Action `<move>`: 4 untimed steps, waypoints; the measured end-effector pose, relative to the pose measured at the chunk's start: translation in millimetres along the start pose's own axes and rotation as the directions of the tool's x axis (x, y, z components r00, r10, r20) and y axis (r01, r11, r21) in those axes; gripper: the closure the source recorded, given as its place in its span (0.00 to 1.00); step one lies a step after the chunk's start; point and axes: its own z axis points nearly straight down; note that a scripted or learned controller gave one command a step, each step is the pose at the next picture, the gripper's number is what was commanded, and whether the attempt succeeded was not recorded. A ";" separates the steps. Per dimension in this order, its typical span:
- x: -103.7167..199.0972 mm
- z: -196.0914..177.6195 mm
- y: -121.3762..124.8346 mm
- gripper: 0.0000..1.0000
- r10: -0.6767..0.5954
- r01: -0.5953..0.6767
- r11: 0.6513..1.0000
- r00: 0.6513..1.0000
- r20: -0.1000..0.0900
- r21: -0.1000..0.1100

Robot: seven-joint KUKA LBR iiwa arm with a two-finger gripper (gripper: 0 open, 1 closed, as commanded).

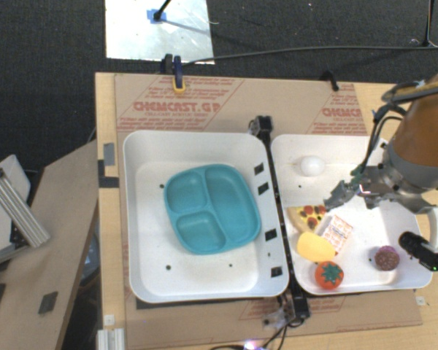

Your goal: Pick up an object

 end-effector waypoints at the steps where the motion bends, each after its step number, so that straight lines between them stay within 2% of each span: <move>1: -10.2 50.2 -1.2 0.00 0.003 -0.003 1.000 1.000 0.000 0.004; 2: -16.3 110.9 0.0 0.00 0.003 -0.003 1.000 1.000 -0.001 0.005; 3: -18.1 133.3 4.0 0.00 0.004 -0.004 1.000 1.000 0.001 -0.007; 4: -19.5 119.5 9.1 1.00 0.003 -0.003 1.000 1.000 0.008 -0.027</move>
